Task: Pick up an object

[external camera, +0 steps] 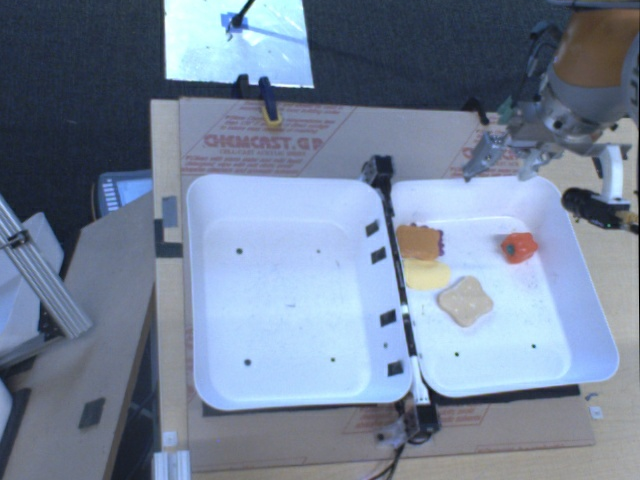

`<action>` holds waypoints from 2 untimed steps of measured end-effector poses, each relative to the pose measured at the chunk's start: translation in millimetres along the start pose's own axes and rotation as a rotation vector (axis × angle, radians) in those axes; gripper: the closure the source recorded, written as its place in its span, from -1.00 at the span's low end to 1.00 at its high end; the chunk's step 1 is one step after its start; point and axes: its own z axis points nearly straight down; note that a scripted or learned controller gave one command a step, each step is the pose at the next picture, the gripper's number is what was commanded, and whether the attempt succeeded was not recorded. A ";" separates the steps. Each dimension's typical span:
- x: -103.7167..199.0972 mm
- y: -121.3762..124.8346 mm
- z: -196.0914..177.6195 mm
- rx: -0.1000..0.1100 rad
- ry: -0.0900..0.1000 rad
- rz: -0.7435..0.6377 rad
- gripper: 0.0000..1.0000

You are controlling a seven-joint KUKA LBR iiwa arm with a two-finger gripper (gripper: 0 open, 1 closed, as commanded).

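The right bin (585,313) holds four small things. An orange-brown block with a purple edge (420,241) lies near the divider, and a pale yellow flat piece (428,275) sits just below it. A beige cushion-shaped piece (465,301) rests near the bin's middle. A red-orange pepper-like piece (518,248) lies toward the right wall. My gripper (508,157) hangs above the bin's far rim, its two fingers spread apart with nothing between them.
The left bin (210,208) lies beside the right one, joined by black clips along the divider (388,268). A shiny metal sheet (238,28) sits beyond the bench, and a yellow-and-blue clamp (268,103) stands at the board's far edge.
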 end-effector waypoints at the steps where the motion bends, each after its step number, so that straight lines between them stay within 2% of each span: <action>1: 87.0 -42.3 -59.8 -0.005 0.003 -0.010 -1.00; 2: 81.3 -41.1 -66.9 -0.004 0.000 -0.004 1.00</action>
